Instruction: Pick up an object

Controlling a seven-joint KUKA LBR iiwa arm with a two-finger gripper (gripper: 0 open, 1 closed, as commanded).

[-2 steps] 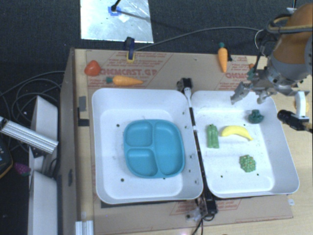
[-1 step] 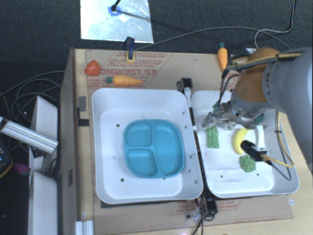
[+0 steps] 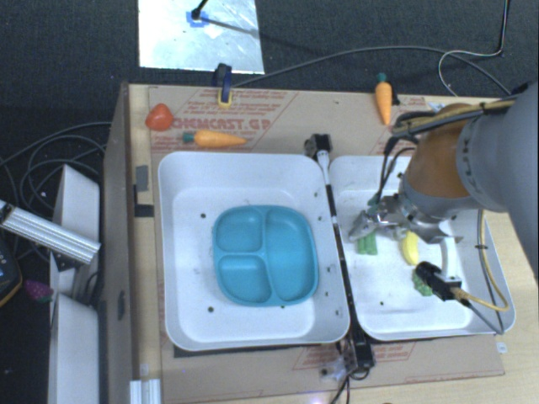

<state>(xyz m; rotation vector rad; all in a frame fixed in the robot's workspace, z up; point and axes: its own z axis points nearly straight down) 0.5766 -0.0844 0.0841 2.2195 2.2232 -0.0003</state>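
Ana: Nearest edge first. What lies along it?

Ben: Near rims of two shallow white plastic bins, the left bin (image 3: 253,341) and the right bin (image 3: 421,333), side by side with their inner walls meeting down the middle. Both sit on a brown cardboard-topped bench (image 3: 278,120).

Ana: How much room is there in the left one?

Ben: Little in the middle. A three-compartment light blue plastic plate (image 3: 265,255) lies flat at its centre. A bare white band runs all round the plate, which touches no wall.

Ana: And the right one?

Ben: The orange-banded grey arm (image 3: 472,158) reaches in from the right and covers the far right part. The gripper (image 3: 370,224) hangs low over the left half, near the dividing wall. Whether it is open or closed I cannot tell.

Ana: Where are the things to pick?

Ben: A small green piece (image 3: 367,244) lies just on the near side of the gripper, so close that I cannot tell whether they touch. A small yellow piece (image 3: 410,248) lies to its right, apart from it. A second green piece (image 3: 420,283) lies nearer still, toward the right. The near-left part of that bin's floor is bare.

Ana: Anything outside the bins?

Ben: On the far strip of the bench, an orange toy carrot (image 3: 215,139) lies flat just beyond the left bin's far rim. A round red-orange toy (image 3: 159,118) sits to its left near the bench corner, and another orange carrot (image 3: 384,101) lies beyond the right bin.
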